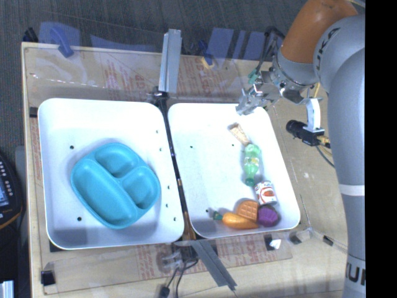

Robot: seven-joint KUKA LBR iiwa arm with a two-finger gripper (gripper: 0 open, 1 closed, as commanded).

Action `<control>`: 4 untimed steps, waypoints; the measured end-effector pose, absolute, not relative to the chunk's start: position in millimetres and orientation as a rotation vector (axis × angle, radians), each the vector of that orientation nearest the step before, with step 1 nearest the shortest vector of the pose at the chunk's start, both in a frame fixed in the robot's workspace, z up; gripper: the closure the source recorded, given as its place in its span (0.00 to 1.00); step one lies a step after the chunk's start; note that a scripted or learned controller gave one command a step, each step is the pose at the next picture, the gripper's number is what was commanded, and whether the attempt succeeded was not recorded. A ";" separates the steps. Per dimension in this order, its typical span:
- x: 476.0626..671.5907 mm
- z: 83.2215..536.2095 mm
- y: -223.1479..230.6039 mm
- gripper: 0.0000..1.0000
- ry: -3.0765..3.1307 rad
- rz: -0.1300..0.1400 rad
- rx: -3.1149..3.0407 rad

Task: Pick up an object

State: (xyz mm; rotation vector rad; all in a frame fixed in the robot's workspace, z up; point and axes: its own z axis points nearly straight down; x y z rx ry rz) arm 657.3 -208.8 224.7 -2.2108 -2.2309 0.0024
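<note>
Right bin [205, 166]: white and shallow, on the right half of the bench; all the loose things lie along its right side and near edge.
Carrot [236, 220]: orange, lying flat at the bin's 6 o'clock, against the near wall; a small green end sticks out on its left.
Waffle [248, 209]: tan, gridded piece resting just behind the carrot, touching it.
Grape [268, 216]: purple lump at about 5 o'clock in the bin, in the near right corner, touching the waffle.
Can [266, 193]: small, red and white, tilted, just behind the grape by the right wall.
Bottle [251, 162]: green, see-through, lying on its side at 3 o'clock, its long axis running near to far.
Tube [239, 133]: small tan piece at about 1 o'clock, just beyond the bottle, lying at a slant.
Left bin [56, 129]: white, side by side with the right one, their walls touching at the middle.
Tray [116, 184]: blue, with three compartments, lying flat in the left bin's near half, turned at a slant.
Gripper [249, 103]: at the right bin's far right corner, around 1 o'clock, over the rim, beyond the tube and apart from it; nothing shows between its fingers, and whether they are spread or pressed together I cannot tell.
Arm [322, 48]: grey, with the orange band high at the far right; it comes in from 3 o'clock and bends down toward the bin corner.
</note>
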 end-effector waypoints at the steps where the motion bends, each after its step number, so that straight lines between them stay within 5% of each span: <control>1: 657.6 238.6 -209.1 1.00 -2.233 0.000 -2.212; 4: 660.4 270.0 -206.4 1.00 -2.258 0.001 -2.199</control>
